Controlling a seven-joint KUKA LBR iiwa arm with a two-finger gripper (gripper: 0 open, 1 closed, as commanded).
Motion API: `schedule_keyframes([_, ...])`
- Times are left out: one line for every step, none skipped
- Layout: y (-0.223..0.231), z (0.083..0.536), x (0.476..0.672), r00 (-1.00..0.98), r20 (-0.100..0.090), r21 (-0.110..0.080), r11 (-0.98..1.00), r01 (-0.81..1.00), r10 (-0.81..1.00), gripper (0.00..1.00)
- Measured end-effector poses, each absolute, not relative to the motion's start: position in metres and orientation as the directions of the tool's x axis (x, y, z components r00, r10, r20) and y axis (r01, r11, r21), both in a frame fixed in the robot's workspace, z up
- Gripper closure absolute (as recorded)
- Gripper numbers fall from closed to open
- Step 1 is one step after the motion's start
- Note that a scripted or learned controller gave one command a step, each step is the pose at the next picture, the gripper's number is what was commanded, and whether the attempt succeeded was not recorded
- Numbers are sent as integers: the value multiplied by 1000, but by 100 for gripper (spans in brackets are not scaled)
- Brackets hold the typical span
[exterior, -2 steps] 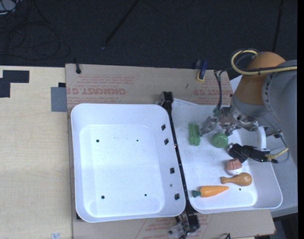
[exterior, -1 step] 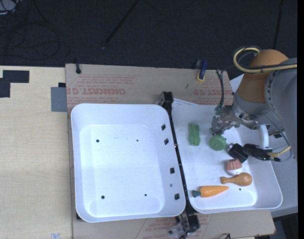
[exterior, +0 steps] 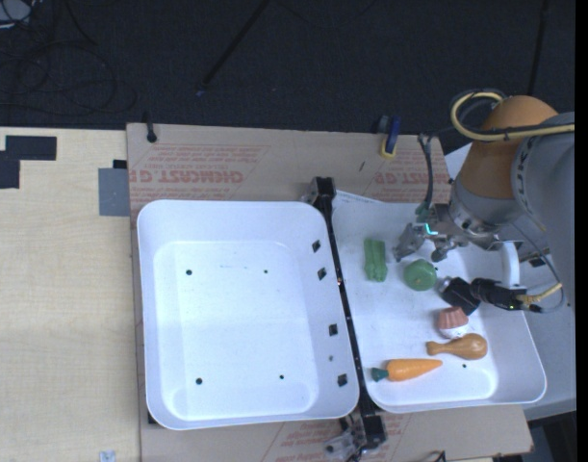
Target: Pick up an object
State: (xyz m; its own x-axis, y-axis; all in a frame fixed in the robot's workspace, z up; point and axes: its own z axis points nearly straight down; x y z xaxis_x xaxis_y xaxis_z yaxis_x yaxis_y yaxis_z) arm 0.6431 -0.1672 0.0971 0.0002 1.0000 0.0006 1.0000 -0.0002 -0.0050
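- Red print reading "CHEMCAST GP", turned upside down, on the brown cardboard sheet (exterior: 231, 157) beyond the bins
- Similar red print near its front edge, too small to read

The right bin (exterior: 505, 388) holds five small things. A green block (exterior: 374, 259) lies lengthwise at the left. A round green ball (exterior: 420, 275) sits just right of it. Nearer lie a pink-and-white piece (exterior: 452, 321), a brown drumstick (exterior: 459, 347) on its side, and an orange carrot (exterior: 410, 370), pointing right.
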Motion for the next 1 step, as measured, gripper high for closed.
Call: schedule_keyframes([-205,87,644,1,-2,-1,-1,1000,1000,0])
